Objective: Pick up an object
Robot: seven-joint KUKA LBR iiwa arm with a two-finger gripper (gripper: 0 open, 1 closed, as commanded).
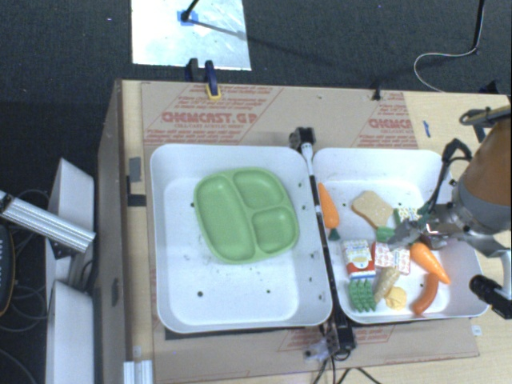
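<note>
Pincer (406,232) low among toy foods; orange carrot (429,263) just beside; its grip cannot be told.

Even, fairly bright overhead light falls across my bench, and the two white bins (240,314) look slightly washed out. Far up and left of my fingers, a silvery sheet (190,22) on the dark floor glares. Shadows are faint and soft. The whole picture is grainy and mildly blurred.
</note>
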